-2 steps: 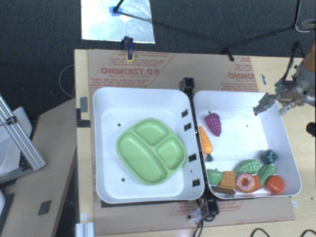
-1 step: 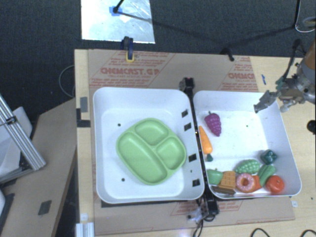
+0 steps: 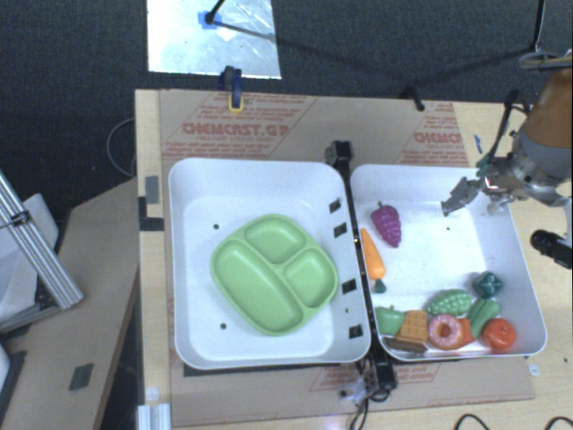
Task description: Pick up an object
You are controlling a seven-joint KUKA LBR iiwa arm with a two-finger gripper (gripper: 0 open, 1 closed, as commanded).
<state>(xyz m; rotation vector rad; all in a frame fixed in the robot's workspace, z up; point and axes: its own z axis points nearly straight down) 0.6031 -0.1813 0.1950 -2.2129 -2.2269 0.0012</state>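
Carrot (image 3: 372, 255) lying lengthwise along right bin's (image 3: 519, 267) left wall, gripper (image 3: 473, 196) fingers apart, holding nothing

Left white bin (image 3: 192, 267): my side holds green three-compartment plastic plate (image 3: 273, 274) | bench: brown printed cardboard sheet (image 3: 269, 124) | beyond: silver foil square (image 3: 213, 25)

I'm seeing dark carpet (image 3: 72, 52) surrounding the cardboard-covered bench (image 3: 269, 124); a shiny foil sheet (image 3: 213, 25) is lying on the floor beyond the bench; a tan table (image 3: 89, 330) with aluminium rails (image 3: 31, 249) is standing left of it.
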